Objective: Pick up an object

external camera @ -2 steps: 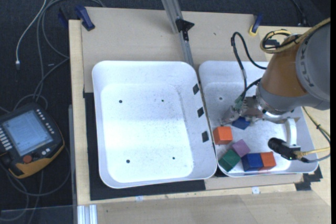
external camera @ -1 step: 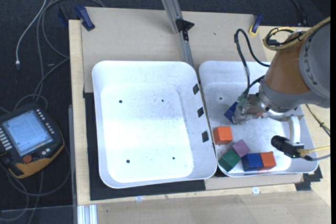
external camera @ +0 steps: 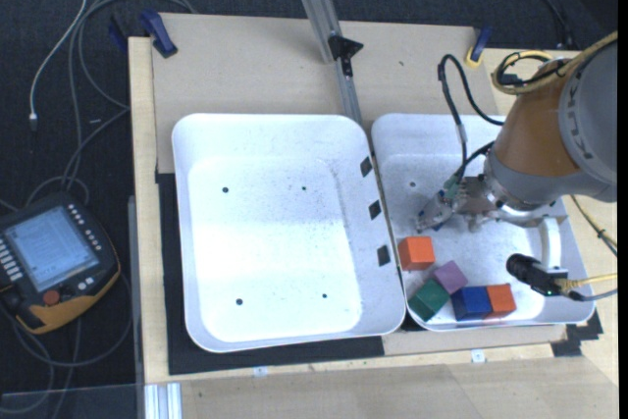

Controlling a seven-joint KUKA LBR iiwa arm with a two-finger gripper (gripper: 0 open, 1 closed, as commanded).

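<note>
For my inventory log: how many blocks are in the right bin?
5, all near its front-left corner: orange block, purple block, green block, blue block, second orange block. The arm may hide others.

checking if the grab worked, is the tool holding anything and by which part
Nothing is held. The tool hangs above bare bin floor in the right bin, apart from the orange block and the other blocks.

Five blocks [external camera: 454, 288] in right bin [external camera: 392, 142], front.
</note>
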